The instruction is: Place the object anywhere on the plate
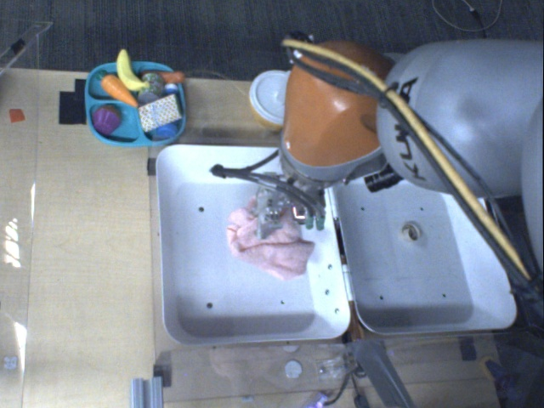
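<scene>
In the camera view, the gripper (287, 214) hung over the left bin (183, 228); its jaw state could not be told. The pink object (270, 243) lay directly beneath, apparently ungrasped. Judging so, placement on a plate remained undone.
</scene>
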Motion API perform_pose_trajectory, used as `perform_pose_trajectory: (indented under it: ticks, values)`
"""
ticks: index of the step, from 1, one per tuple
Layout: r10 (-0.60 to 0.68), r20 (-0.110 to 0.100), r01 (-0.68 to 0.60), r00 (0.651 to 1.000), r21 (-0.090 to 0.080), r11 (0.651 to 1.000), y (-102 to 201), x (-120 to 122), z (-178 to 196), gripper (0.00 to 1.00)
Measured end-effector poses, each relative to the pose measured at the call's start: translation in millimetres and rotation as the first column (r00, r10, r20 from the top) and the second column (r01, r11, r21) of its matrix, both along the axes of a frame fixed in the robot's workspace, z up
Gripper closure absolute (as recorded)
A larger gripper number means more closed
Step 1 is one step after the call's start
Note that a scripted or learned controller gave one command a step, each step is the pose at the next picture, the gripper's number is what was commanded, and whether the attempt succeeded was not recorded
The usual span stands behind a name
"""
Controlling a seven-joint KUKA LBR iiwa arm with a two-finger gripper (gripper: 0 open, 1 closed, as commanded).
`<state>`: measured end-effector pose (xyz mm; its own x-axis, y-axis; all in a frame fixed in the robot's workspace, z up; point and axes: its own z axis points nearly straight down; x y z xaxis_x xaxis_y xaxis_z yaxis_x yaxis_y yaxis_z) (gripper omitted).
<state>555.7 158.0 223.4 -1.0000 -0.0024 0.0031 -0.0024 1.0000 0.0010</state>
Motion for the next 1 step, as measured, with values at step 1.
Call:
perform_pose_trajectory:
  ticks: [1]
  values:
    - [-0.001, 0.001, 0.001, 1.000, 0.000, 1.000, -0.2, 0.2, 0.3, 0.00]
